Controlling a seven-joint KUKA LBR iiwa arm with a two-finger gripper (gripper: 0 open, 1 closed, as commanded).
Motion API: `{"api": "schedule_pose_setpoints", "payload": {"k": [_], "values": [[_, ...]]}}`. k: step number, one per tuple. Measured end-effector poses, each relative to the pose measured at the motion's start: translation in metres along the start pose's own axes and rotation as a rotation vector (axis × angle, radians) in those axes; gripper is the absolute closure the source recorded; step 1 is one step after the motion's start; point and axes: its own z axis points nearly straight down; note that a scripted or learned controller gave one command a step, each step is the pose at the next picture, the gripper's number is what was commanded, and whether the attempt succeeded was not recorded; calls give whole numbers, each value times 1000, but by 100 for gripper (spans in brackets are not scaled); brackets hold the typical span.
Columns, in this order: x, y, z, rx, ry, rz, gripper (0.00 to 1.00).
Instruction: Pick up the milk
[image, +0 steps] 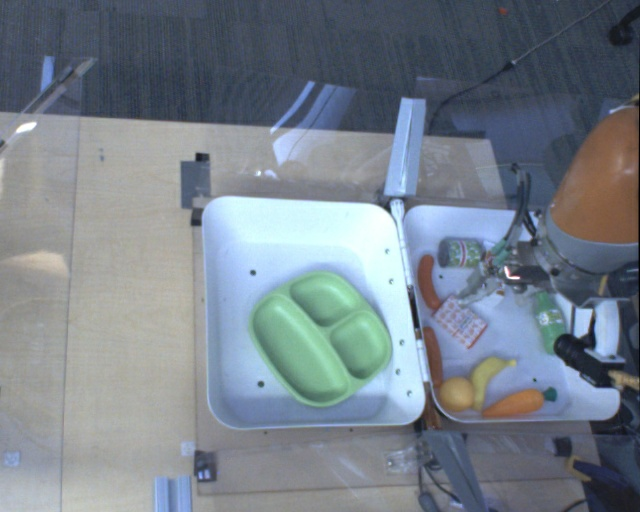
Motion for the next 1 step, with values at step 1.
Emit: {"api": "schedule_pose_setpoints", "payload": {"k": [1], "values": [[-44, 72, 81, 1, 0, 82, 0]]}}
